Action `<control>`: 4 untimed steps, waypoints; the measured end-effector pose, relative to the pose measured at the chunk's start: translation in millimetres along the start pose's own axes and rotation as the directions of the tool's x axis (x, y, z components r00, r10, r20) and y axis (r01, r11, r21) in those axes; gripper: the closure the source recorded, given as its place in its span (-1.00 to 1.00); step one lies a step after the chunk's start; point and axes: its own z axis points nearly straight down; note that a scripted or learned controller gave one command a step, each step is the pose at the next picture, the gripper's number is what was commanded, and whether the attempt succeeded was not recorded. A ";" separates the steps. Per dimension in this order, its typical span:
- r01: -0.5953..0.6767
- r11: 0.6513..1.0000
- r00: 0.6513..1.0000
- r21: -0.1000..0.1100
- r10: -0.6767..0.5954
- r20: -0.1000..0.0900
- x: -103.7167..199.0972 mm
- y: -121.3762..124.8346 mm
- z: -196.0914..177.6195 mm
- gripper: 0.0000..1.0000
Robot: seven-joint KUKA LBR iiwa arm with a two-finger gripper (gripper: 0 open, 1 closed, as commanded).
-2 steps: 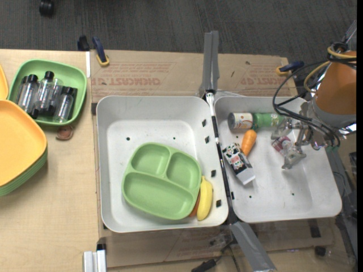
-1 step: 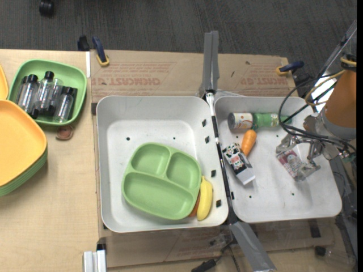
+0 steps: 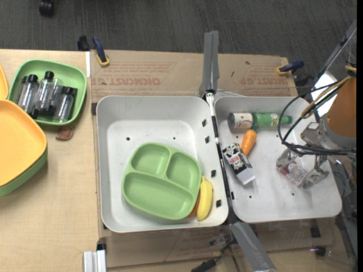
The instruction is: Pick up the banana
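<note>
the banana is a short, plump, bright yellow fruit with a gentle curve, lying lengthwise from far to near in the near right corner of the left bin. it sits pressed against the right edge of a green divided plate that has three compartments, and something orange peeks out just beside the banana's near end (too little of it shows to tell what it is). the banana's skin looks smooth and evenly coloured, with a slightly darker tip at the far end. the gripper hangs over the right side of the right bin, well apart from the banana, with the grey arm and its orange band coming in from the right edge; its two fingers stand spread wide, with a small clear, crinkled packet lying just between and under them, though i cannot tell whether they touch it. also in the right bin are an orange carrot, a green bottle lying on its side at the far end, and a small black and white box near the divider.
</note>
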 end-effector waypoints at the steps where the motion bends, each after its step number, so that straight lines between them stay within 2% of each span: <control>1: 0.322 0.947 0.947 -0.001 -0.322 0.000 26.2 25.6 0.4 -1.00; 2: 0.318 0.948 0.948 0.000 -0.318 0.005 23.7 25.8 -8.9 1.00; 3: 0.323 0.947 0.947 -0.001 -0.323 0.001 24.2 23.3 0.1 1.00; 4: 0.338 0.941 0.941 0.000 -0.338 0.001 -12.5 -11.7 -104.3 1.00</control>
